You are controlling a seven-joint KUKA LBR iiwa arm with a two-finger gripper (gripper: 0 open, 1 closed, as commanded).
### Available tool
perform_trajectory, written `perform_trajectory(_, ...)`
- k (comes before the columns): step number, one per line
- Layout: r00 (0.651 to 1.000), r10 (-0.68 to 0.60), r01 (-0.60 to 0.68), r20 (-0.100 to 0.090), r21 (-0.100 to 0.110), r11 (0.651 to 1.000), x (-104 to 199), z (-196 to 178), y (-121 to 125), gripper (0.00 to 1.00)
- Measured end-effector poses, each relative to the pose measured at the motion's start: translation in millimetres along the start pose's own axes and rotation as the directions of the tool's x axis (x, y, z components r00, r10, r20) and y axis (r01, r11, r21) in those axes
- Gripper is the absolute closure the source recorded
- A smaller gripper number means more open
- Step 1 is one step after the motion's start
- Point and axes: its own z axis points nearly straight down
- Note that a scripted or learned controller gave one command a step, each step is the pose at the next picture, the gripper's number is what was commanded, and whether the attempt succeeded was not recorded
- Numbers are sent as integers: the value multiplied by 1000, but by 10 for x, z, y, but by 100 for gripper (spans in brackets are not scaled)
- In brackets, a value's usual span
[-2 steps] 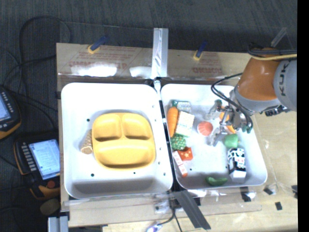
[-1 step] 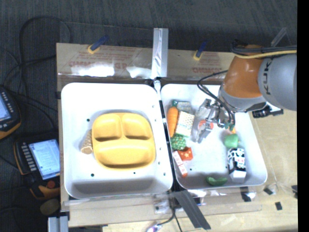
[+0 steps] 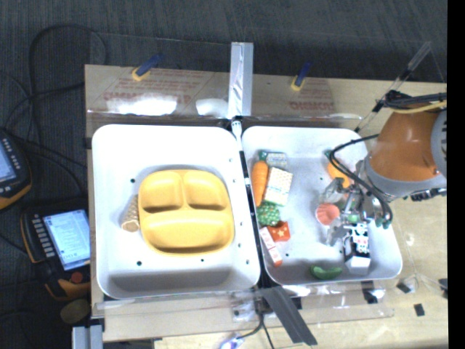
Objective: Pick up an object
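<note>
The right bin (image 3: pixel 309 134) holds several toy foods: a carrot (image 3: pixel 259 182), a white box (image 3: pixel 279 185), a green checked piece (image 3: pixel 268 214), a red box (image 3: pixel 279 233), a pink-red round piece (image 3: pixel 326 214), a green pickle (image 3: pixel 327 271) and a black-and-white carton (image 3: pixel 359 248). My gripper (image 3: pixel 347 221) is down in this bin near its right side. It sits just right of the pink-red piece and just above the carton. The wrist and cables hide what lies directly under it. An orange piece (image 3: pixel 335 170) peeks out behind the arm.
The left bin (image 3: pixel 103 195) holds a yellow divided plate (image 3: pixel 185 209) with a tan cone (image 3: pixel 131 215) at its left. A raised divider (image 3: pixel 243 195) separates the bins. The orange-banded arm (image 3: pixel 407 150) overhangs the right bin's far right corner. Clamps and a metal post stand behind the bins.
</note>
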Motion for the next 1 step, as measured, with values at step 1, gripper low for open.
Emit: perform_trajectory(1, 997, 78, -78, -2, -3, 997, -1008, 33, 74, 0)
